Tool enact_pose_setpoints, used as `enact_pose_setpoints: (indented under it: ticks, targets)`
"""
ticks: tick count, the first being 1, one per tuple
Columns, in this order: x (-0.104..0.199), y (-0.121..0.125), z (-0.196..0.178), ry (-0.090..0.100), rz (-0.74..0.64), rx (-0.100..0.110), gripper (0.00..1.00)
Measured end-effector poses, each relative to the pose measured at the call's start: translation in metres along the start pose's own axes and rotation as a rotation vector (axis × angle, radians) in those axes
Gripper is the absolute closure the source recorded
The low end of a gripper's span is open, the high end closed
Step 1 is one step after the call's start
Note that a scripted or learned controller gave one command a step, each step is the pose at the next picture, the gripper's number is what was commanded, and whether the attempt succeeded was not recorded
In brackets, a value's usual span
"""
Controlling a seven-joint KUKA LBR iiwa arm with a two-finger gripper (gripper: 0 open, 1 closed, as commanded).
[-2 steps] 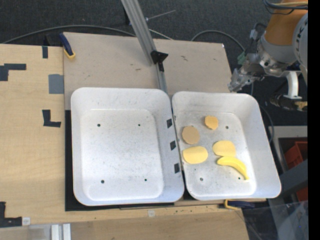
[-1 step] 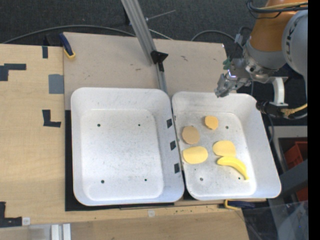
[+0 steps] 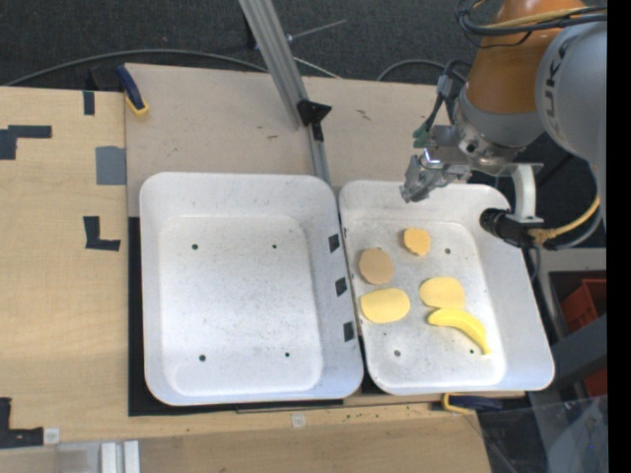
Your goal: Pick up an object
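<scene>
Standing at the bench, I note two shallow white bins side by side on a wooden top. The left bin (image 3: 237,284) has nothing resting on its speckled floor that I can make out. The right bin (image 3: 444,289) carries five items, all lying loose: a small orange-yellow piece (image 3: 417,241) toward the far side, a tan round disc (image 3: 376,265) just left of centre, a pale yellow oval (image 3: 385,305) directly in front of the disc, another yellow oval (image 3: 442,291) to the right of it, and a yellow banana (image 3: 460,326) touching or just beside that oval's near edge.

The arm (image 3: 537,62), grey with an orange band, reaches in from the right. Its gripper (image 3: 422,180) hangs above the far left rim of the right bin, apart from every item; the nearest is the small orange-yellow piece, below it in the picture. Nothing is seen between the fingers. Whether they stand spread or pressed together I cannot tell from this angle.

A slanted metal rail (image 3: 279,52) crosses the bench behind the bins. A blue-and-yellow clamp (image 3: 132,92) sits at the far left corner.
</scene>
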State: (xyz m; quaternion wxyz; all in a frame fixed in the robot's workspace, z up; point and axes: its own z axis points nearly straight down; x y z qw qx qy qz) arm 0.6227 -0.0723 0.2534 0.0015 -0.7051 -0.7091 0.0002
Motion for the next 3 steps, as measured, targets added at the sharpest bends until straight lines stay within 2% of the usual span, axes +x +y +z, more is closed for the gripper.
enact_pose_setpoints:
  ticks: [1,2,3]
  targets:
    - [0.049,-0.01,0.006,0.0,0.0,0.001,1.0]
    - [0.108,-0.034,0.007,0.0,-0.001,0.001,1.0]
    - [0.154,-0.061,0.024,-0.001,0.0,0.003,1.0]
